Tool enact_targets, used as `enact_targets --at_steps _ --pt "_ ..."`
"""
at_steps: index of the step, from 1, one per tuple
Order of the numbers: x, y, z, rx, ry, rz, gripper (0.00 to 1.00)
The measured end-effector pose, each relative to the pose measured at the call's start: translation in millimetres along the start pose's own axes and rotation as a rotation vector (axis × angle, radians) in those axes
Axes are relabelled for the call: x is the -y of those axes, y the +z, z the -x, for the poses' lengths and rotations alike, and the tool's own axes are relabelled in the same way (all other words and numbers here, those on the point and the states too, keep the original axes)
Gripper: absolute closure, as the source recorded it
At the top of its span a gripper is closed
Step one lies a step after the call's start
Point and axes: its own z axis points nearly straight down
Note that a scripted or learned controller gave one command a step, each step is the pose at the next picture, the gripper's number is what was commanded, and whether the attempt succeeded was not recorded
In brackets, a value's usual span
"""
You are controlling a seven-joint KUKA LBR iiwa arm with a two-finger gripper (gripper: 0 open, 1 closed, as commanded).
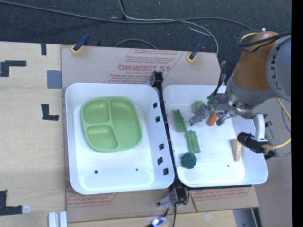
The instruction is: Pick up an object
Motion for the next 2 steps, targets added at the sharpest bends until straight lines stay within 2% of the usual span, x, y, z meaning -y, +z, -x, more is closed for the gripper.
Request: enact_targets --at_steps 1,2 --pt "-2.9 -7.2 -0.2 0.002 -0.003 0.013 0.0" --pt "5.5 50.9 -6.6 0.002 -0.002 0.008 0.0"
